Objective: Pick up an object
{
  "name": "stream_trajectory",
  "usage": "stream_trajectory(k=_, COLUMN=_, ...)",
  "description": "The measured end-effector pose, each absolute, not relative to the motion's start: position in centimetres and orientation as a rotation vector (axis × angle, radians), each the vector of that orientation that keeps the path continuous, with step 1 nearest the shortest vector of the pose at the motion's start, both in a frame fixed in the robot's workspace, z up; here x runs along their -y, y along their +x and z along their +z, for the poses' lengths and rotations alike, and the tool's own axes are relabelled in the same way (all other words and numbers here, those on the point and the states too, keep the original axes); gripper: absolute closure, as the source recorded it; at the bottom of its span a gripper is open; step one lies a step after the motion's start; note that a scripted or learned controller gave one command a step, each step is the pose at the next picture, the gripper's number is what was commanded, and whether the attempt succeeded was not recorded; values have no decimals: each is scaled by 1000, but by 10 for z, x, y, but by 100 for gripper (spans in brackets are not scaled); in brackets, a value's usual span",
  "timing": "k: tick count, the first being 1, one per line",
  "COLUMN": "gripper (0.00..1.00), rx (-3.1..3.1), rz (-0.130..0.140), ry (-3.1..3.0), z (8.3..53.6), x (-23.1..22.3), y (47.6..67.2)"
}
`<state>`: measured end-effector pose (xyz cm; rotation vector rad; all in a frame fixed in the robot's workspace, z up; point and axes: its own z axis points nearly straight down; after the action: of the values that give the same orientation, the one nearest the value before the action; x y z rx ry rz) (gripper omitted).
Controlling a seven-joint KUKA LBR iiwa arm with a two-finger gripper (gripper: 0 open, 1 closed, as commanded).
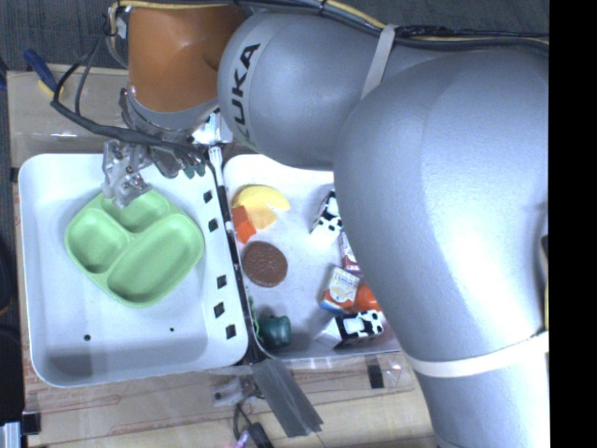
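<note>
I see the arm point(392, 147) reaching in from the right, its bulk covering much of the right bin point(298, 343). The orange band point(173, 49) sits above the wrist, and the gripper point(123, 183) hangs over the left bin point(56, 343), at that bin's upper part. The fingers point(119, 177) look close together at the upper lobe of the green tray point(135, 245); I cannot tell whether they pinch its rim or only touch it.

The tray is a three-compartment dish lying flat in the left bin, open side up. Its long axis runs on a diagonal, from upper left toward lower right.

In the right bin: a yellow piece point(261, 200) near the top with an orange block point(243, 223) touching it, a brown disc point(265, 264) below them, a dark green thing point(275, 329) near the bottom edge. A small carton point(340, 287) lies beside the arm, with black-and-white toys point(327, 215) partly hidden above and below it.
</note>
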<state>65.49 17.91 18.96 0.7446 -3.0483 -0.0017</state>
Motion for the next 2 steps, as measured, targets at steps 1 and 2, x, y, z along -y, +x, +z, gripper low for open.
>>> stream_trajectory(k=1, gripper=100, rx=3108, rz=2, ry=464, z=116, x=-219, y=589)
stream_trajectory(k=2, gripper=100, rx=2728, rz=1, ry=1570, z=215, x=-196, y=557)
